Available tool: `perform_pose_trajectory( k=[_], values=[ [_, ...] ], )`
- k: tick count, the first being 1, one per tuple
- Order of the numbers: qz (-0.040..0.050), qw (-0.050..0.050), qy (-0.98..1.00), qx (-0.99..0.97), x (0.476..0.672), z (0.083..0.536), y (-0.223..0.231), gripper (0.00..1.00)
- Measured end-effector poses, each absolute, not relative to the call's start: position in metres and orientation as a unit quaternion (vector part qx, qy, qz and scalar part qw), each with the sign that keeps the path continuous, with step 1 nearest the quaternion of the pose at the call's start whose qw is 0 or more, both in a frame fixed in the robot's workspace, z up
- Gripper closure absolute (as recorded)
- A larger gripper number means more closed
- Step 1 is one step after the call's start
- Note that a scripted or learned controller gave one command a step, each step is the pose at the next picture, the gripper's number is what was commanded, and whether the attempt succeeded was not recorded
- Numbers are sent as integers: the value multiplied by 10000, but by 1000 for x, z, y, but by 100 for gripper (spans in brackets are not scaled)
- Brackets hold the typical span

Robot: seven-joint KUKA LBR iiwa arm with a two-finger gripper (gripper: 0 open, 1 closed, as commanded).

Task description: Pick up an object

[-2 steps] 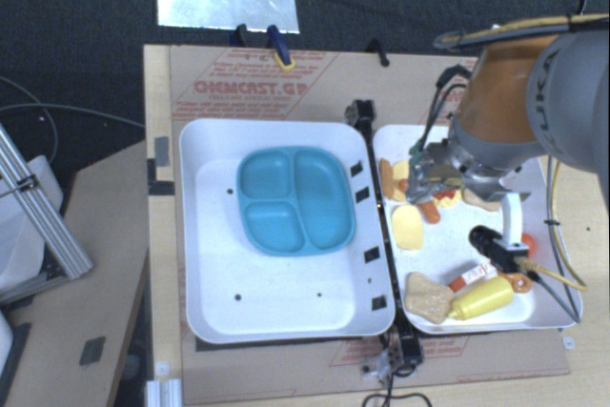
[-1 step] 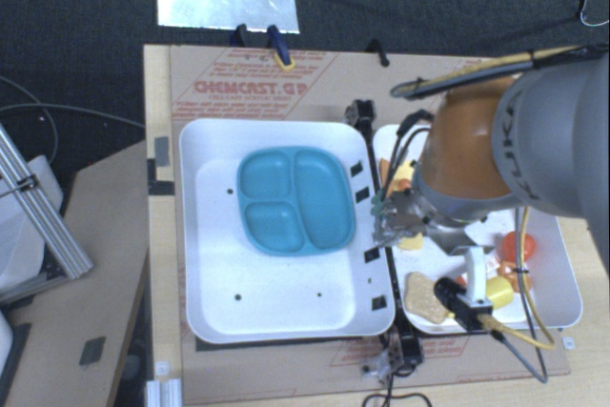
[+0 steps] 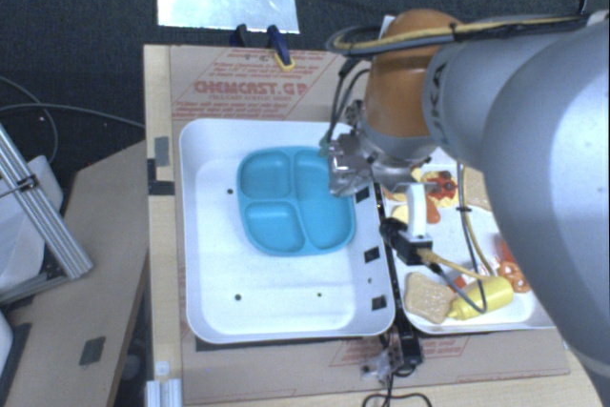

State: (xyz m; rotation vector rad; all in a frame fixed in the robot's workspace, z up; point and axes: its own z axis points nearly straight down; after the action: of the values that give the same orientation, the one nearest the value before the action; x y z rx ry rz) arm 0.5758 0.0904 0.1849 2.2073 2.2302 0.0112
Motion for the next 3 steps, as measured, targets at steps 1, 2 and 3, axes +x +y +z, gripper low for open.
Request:
perform_pose_trajectory(
  k=[1, 2, 3],
  values=[
    [57, 20, 7113, 7028, 601, 260, 167, 100],
    [-13, -8, 7067, 7075, 557, 244, 149, 100],
    [13, -3, 7088, 7054, 504, 291, 148, 100]
  ],
)
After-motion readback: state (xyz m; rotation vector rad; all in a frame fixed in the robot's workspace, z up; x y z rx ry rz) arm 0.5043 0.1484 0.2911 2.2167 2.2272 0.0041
